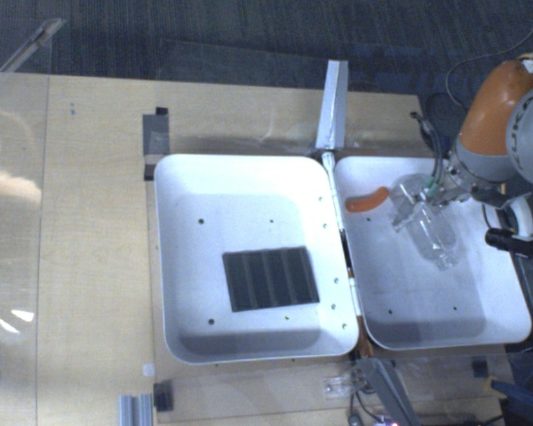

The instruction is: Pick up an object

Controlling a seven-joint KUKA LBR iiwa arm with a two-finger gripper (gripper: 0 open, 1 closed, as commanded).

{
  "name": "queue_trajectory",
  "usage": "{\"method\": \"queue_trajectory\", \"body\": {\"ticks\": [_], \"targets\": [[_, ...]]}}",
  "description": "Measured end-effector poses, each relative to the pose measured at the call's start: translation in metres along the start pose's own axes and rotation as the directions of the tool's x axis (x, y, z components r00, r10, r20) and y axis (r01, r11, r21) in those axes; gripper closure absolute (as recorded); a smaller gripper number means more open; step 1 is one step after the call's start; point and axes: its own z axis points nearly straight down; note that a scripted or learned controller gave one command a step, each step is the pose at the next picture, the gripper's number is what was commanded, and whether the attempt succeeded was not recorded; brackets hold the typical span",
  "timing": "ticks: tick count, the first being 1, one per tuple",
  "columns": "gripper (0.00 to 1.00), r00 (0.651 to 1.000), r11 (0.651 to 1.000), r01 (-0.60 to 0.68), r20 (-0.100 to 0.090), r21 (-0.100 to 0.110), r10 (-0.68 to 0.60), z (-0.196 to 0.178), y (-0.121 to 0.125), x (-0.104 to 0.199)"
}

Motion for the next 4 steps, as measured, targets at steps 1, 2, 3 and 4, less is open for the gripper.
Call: {"method": "queue_trajectory", "body": {"ticks": [1,2,3,4], "targets": [[0.00,0.998,0.997,0.047,0.037,-0.061,-0.045,0.001,-0.027,-0.017],[0.00,0.958,0.958,0.287,0.031,-0.008,-0.286,-0.011,0.011,-0.012],[0.00,0.958,0.959,0.283,0.057,-0.029,-0.281,-0.016,0.031,0.023],[0.00,0.992,0.993,0.108,0.062,-0.044,-0.106,-0.014,0.039,0.040]]}}
